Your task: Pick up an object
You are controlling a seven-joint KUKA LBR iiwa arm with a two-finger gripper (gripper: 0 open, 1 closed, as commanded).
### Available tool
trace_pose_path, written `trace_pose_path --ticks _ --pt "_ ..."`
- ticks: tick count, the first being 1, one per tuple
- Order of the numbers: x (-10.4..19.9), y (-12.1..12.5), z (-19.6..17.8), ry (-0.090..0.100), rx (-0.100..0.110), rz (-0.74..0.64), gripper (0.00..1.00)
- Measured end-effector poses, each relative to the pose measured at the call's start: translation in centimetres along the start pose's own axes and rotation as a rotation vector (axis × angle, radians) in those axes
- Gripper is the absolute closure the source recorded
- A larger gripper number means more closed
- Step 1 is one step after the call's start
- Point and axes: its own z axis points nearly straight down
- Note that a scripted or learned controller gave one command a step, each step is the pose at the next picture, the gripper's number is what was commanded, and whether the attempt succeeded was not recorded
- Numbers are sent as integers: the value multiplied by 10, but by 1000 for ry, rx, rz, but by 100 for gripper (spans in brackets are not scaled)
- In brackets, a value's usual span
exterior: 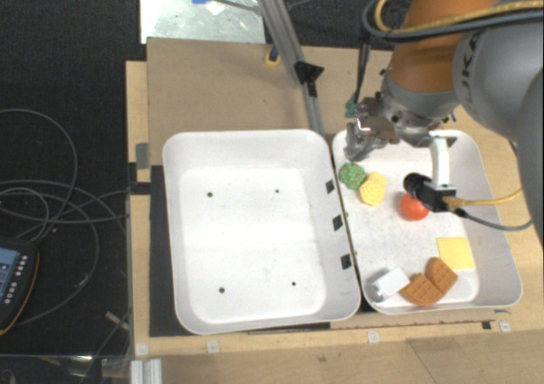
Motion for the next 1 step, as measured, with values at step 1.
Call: trace_pose_path --ticks 1 --pt "49 -11 -5 -1 1 1 100"
